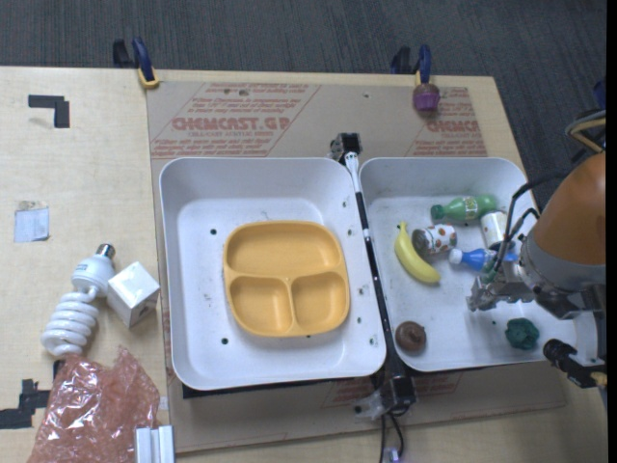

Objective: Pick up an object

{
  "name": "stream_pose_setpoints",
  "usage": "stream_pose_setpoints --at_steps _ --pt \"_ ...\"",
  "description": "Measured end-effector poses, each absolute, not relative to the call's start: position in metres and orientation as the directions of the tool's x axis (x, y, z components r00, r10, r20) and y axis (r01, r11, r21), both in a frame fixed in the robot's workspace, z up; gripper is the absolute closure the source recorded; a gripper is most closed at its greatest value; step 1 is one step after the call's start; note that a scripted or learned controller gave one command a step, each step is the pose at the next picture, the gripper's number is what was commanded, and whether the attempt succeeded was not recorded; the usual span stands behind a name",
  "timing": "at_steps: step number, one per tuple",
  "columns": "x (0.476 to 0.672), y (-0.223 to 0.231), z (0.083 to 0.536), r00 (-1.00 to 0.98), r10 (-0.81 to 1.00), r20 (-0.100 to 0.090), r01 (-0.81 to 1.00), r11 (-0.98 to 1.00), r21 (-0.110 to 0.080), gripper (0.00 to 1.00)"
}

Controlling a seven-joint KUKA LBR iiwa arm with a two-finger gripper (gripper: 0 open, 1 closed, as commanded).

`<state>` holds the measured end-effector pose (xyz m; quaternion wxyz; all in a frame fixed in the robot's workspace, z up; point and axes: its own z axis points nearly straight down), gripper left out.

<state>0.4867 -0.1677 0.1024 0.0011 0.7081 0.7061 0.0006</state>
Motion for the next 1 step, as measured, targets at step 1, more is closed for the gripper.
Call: stream_pose_setpoints --at_steps 1 --pt "0.4867 -0.1677 0.1023 0.003 1.000 -0.001 1.000 -0.003 0.002 0.00"
